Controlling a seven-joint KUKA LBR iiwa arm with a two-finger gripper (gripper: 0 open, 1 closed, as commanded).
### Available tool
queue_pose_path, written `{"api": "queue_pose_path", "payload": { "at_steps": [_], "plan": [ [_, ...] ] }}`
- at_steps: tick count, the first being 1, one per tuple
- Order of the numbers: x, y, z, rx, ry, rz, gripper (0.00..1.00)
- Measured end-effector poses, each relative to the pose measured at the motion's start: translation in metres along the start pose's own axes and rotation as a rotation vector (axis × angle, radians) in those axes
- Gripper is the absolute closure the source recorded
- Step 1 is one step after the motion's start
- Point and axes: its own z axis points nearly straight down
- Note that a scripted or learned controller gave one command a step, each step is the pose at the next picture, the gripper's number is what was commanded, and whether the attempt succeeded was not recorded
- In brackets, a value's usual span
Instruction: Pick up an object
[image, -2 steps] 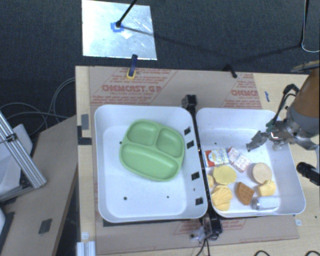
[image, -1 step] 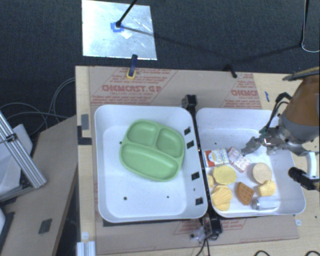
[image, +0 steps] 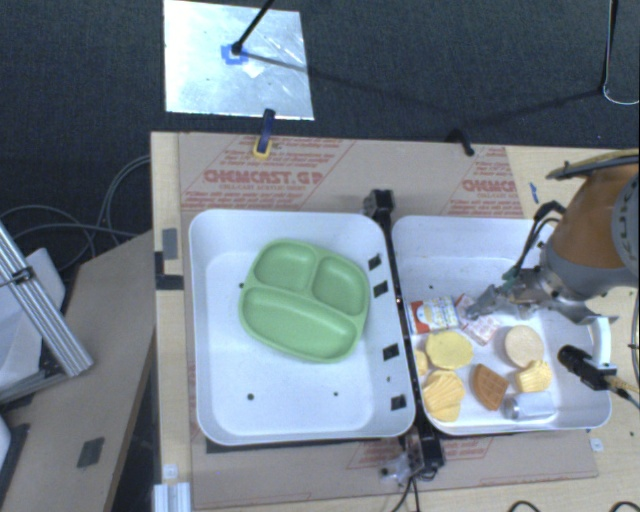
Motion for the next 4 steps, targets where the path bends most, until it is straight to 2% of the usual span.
{"api": "queue_pose_path", "payload": {
  "at_steps": [1,2,4],
  "plan": [
    [0.000,0.003,-0.015,-0.010,-0.002,-0.001,1.00],
    [-0.002,0.005,-0.059,-0.002,-0.005,-0.003,1.00],
    [0.001,0.004,-0.141,-0.002,-0.005,-0.004,1.00]
  ]
}}
